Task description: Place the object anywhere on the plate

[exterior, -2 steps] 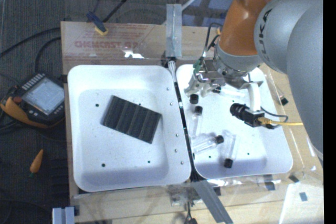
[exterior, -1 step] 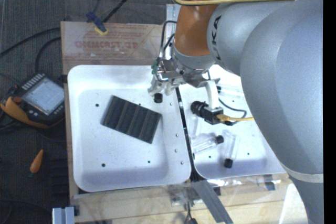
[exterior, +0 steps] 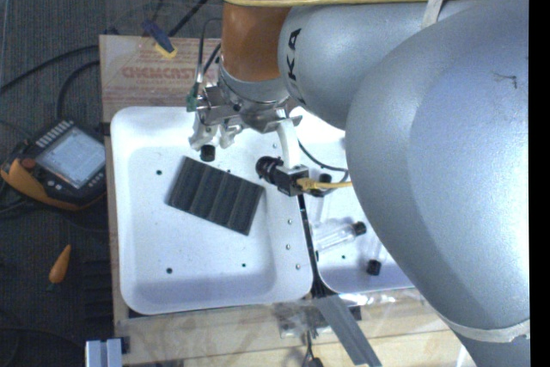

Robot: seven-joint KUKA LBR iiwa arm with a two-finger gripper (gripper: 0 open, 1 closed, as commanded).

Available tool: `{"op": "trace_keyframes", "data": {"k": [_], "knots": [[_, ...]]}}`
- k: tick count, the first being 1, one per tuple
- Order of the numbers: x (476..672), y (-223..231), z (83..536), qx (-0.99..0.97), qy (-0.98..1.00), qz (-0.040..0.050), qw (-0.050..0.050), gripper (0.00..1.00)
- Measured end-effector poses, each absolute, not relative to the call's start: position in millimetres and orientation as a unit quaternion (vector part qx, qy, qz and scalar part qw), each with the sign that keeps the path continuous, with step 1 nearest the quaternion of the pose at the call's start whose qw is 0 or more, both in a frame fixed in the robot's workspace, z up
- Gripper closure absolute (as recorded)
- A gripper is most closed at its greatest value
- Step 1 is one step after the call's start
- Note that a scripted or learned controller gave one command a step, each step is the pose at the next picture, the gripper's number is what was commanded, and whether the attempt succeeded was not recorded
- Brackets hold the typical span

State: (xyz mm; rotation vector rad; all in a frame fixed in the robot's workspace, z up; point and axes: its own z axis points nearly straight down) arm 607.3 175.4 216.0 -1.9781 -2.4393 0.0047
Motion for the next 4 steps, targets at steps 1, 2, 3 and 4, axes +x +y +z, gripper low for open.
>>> {"op": "trace_keyframes", "data": {"k": [1, 2, 3, 4], "knots": [[668.8, 199, 371, -0.505, -0.863, 0.0009, -0.002, 1.00], [668.2, 220, 291, -0.377, -0.926, 0.0015, 0.000, 1.00], [622.0, 229, 324, -0.230, -0.973, 0.0005, -0.001, 1.00], [647.5, 233, 282, -0.012, -1.000, -0.0006, -0.001, 1.00]]}}
